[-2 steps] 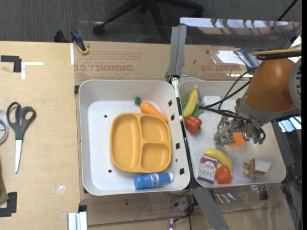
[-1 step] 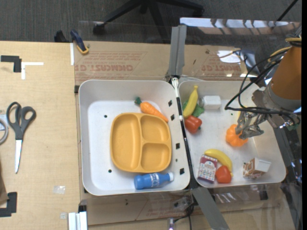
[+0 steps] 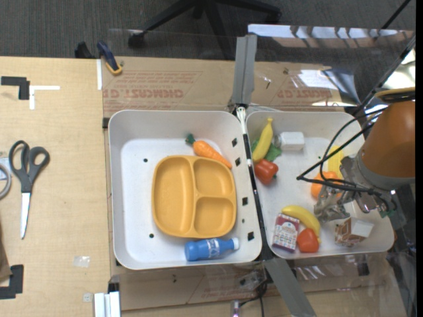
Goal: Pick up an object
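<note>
Hanging low over the near right part of the right bin (image 3: 310, 112), with the gripper (image 3: 334, 207) set among crowded goods. Impossible to tell from this slant whether it is spread or closed, or whether anything sits in it.

Likely candidates for the pick, judged by closeness: near banana (image 3: 301, 216) just left of the gripper, brown carton (image 3: 351, 230) just to its near right, orange piece (image 3: 322, 182) just on its far side. Small red-labelled carton (image 3: 285, 234) and tomato (image 3: 308, 241) lying nearer still, touching the banana.

Risks from here:
- Closing on two things at once, given the tight packing, and then dropping both.
- Pinching the banana on its curve and squeezing it out sideways.
- Knocking the brown carton against the bin's near wall instead of gripping it.
- Catching the black cable (image 3: 330, 152) draped across the bin on the way up.
- Closing on air between items and lifting nothing.

Writing: red print on the cardboard sheet (image 3: 152, 84) beyond the left bin (image 3: 132, 177), upside down from this view, seemingly "CHEMICAL" plus more, not fully legible. White marks on the blue bottle (image 3: 211, 248) too small to read. Same for the label on the small carton. No lettering seen on the yellow plate (image 3: 195, 197) or on the scissors (image 3: 26, 170) at the tabletop's left.
</note>
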### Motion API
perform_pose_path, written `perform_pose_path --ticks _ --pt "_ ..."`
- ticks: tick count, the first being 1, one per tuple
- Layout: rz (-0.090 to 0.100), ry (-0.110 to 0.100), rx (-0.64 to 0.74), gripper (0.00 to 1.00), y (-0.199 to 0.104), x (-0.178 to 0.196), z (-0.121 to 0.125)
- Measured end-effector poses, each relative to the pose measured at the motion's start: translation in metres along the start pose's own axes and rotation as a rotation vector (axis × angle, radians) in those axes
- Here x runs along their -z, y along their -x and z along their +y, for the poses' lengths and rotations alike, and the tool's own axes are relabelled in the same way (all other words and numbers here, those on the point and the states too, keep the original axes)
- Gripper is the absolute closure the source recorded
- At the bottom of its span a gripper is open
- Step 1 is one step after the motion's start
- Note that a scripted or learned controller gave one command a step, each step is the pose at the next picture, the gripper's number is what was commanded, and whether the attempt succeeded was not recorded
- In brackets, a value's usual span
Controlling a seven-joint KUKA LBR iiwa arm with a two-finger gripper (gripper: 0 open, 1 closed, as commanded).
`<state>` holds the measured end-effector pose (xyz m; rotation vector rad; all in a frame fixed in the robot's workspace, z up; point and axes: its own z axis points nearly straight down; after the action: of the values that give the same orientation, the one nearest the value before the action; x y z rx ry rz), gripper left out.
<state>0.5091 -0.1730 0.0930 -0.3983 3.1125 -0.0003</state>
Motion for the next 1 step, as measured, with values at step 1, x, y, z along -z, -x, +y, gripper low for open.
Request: perform_pose_path --ticks 1 --pt "0.001 0.0 -0.229 1.0 0.0154 -0.0007 0.061"
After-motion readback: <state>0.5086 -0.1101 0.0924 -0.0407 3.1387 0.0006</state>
